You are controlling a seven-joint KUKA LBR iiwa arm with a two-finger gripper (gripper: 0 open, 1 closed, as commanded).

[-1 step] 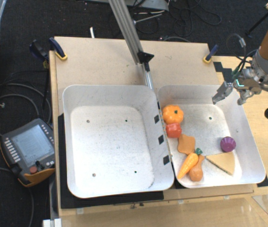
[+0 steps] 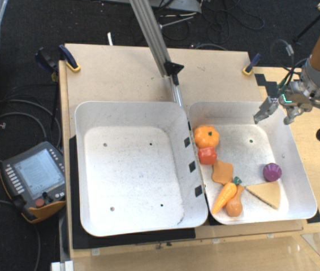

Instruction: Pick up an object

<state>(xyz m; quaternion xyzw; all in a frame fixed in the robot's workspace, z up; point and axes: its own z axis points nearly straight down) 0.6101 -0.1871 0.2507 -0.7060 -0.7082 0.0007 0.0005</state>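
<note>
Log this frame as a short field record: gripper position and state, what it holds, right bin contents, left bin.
gripper: gripper above the far right corner of the right bin, fingers spread
held: nothing between the fingers
right bin contents: orange pumpkin-like toy, red block, flat orange piece, toy carrot, small orange round piece, tan wedge, purple round toy
left bin: left bin, white, speckled floor
task status: no object picked up yet
</note>
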